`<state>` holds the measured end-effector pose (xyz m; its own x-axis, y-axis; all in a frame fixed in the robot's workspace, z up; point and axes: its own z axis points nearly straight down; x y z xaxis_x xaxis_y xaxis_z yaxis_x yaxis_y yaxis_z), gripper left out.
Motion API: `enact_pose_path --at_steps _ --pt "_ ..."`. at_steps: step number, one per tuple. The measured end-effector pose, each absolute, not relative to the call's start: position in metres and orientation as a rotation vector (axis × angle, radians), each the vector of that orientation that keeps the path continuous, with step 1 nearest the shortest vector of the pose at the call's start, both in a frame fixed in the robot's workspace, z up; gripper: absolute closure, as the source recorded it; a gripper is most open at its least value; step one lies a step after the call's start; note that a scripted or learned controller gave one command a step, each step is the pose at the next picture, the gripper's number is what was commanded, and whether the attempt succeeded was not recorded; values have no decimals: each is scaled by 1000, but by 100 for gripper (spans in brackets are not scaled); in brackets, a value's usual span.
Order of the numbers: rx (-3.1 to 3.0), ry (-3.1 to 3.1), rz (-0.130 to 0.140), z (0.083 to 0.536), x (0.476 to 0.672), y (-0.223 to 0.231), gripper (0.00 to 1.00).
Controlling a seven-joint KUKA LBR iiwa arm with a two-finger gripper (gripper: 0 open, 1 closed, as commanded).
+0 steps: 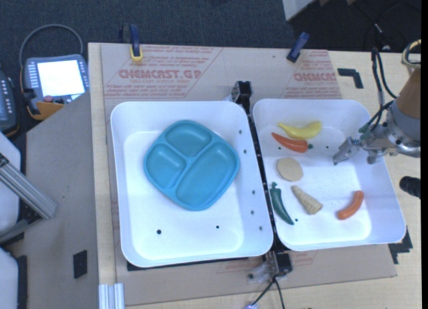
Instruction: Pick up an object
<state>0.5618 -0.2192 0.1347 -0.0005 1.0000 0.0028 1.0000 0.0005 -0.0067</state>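
From above, the end effector [358, 148] is hovering over the right bin [384, 231] with its fingers spread, pinching nothing. Below it the banana [300, 129], red pepper [290, 142], round cookie [289, 169], green pepper [280, 204], cone [307, 200] and sausage [350, 205] are lying. A blue plate [192, 164] is sitting in the left bin [127, 234].

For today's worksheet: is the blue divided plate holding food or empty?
Empty: the blue divided plate shows three bare compartments; the toy foods lie in the right bin.
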Motion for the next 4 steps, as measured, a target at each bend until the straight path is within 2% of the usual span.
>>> enact_pose_path --at_steps 1,3,4 --pt "-2221 -2222 0 148 563 -220 100" --pt "-2226 -2230 -6 258 555 -217 100" --pt "-2224 -2226 -2 264 556 -217 100"
